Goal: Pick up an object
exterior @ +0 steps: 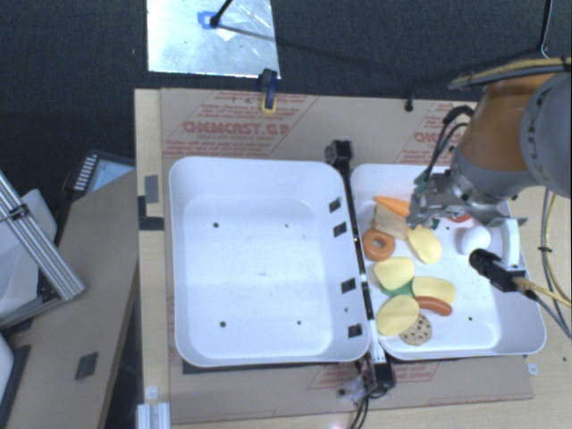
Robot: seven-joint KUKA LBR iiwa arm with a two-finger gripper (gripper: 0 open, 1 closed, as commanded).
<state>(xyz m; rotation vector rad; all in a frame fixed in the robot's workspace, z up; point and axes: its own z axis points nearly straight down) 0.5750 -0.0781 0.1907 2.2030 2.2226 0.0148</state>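
Note:
The right bin (514, 333) holds several toy foods: an orange carrot piece (391, 206), a doughnut ring (379, 244), yellow chip-like pieces (394, 273), a red sausage (435, 306) and a dark cookie (416, 330). My gripper (422, 211) reaches down into the back of this bin, right beside the carrot piece and just above a yellow piece (425, 245). Nothing shows between its fingers.
The left bin (183, 266) sits beside the right one, with black clips along the divider (350, 257). A white object (473, 238) lies at the right bin's far side. A cable and black fitting (497, 272) hang off the arm over the right bin.

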